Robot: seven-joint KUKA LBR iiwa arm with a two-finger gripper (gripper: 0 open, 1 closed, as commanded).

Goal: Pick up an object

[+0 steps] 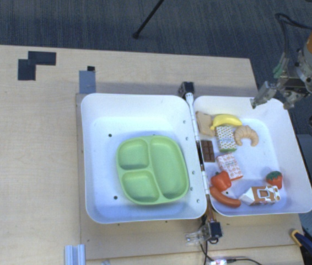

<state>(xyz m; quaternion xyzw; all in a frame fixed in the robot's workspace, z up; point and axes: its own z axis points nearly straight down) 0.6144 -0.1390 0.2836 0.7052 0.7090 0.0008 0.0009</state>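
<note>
The right bin [294, 148] holds several toy foods: a yellow banana [225, 120], a croissant [247, 135], a tan bread piece [204, 123], a green-patterned packet [227, 138], a brown chocolate bar [206, 150], a red-and-white packet [229, 165], a red pepper [220, 180], a sausage [225, 199], a small carton [262, 195] and a tomato [274, 178]. My gripper [273, 97] hovers over the bin's far right corner, above and to the right of the banana and croissant. Its two fingers are spread apart with nothing between them.
The left bin [98, 148] carries a green three-compartment plate [152, 170]. A divider rail [195, 142] runs between the bins. The wooden bench [29, 164] stretches to the left. Cables lie at the front edge [211, 236].
</note>
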